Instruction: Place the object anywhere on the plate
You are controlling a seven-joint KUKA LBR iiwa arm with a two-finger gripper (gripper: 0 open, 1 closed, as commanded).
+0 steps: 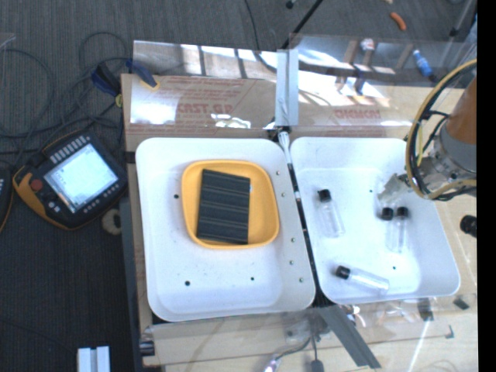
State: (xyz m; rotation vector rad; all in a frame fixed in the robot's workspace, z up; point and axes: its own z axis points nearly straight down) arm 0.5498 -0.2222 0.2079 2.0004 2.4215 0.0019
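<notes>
A yellow plate (267, 208) lies in the left white bin (163, 270). A dark ribbed rectangular block (224, 205) rests flat on the plate, near its middle. My gripper (392, 187) is over the right bin (434, 277), near its right side and far from the plate and block. The grey wrist and a loop of cables partly cover it. Nothing shows in its hold.
Several small clear vials with black caps lie in the right bin: one (328, 211) left of centre, one (361, 278) near the front, one (397, 231) just below the gripper. A metal divider (287, 91) stands behind the bins. A teach pendant (70, 180) sits at the left.
</notes>
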